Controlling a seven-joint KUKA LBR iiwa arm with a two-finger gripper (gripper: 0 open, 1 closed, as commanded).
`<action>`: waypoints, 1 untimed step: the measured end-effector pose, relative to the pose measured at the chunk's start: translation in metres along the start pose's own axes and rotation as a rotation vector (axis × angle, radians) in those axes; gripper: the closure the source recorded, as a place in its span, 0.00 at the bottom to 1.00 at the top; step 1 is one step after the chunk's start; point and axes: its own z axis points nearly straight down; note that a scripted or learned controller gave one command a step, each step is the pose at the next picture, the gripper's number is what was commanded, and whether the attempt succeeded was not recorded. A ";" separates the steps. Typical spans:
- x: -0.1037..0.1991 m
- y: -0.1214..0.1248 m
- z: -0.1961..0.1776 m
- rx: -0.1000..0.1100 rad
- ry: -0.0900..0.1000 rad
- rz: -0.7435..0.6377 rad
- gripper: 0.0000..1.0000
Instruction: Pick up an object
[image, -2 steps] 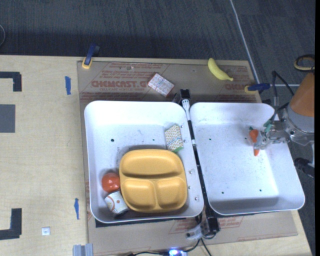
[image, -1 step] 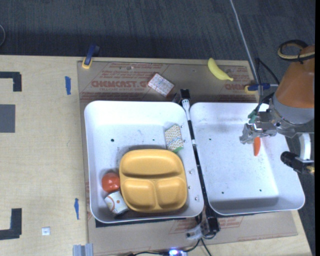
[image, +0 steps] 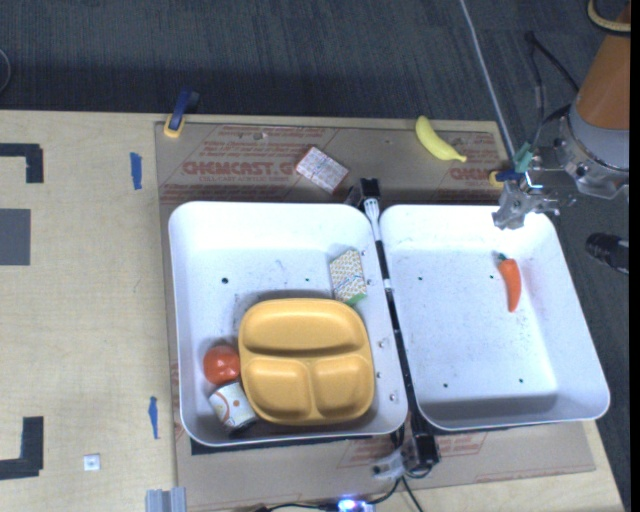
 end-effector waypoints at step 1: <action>0.070 0.038 0.077 0.005 0.002 0.000 1.00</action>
